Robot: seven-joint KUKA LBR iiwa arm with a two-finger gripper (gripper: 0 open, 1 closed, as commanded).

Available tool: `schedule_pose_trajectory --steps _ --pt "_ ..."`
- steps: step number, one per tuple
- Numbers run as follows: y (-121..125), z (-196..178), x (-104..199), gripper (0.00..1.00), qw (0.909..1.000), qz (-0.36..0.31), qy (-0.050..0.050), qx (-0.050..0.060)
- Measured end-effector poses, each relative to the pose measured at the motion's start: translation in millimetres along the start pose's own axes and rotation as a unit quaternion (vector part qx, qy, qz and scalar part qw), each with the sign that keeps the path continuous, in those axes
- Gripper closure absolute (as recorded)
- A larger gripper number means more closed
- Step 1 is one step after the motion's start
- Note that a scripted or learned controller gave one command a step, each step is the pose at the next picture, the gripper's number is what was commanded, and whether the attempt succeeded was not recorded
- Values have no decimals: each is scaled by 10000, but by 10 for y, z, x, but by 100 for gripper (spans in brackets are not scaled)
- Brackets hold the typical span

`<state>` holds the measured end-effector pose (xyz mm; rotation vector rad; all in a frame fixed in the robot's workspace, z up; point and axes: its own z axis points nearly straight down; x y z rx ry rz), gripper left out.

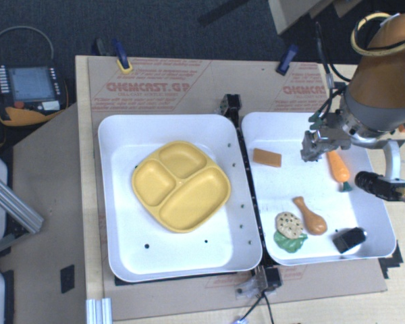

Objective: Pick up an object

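My gripper [315,147] hangs over the upper part of the right bin [371,245]. Right beside it, to its lower right, lies an orange carrot [338,166] with a green tip. To the gripper's left an orange-brown block [266,157] lies flat. Lower in the bin are a brown drumstick [310,217], a speckled cookie [289,225] resting on a green leaf [291,242], and a black object [349,239] at the lower right. I see nothing held in the gripper.
The left bin [115,181] holds a yellow divided plate [181,185]. A black ridge where the two bins meet runs down the middle. The grey and orange arm [381,73] covers the right bin's upper right corner.
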<state>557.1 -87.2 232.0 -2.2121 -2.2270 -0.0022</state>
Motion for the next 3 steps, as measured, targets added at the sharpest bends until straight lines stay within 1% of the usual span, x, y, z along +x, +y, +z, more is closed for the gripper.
schedule_pose_trajectory --steps 2,3 --pt "10 203 1030 100 10000 13 -7 10" --pt "-59 183 1575 100 10000 3 -3 6"
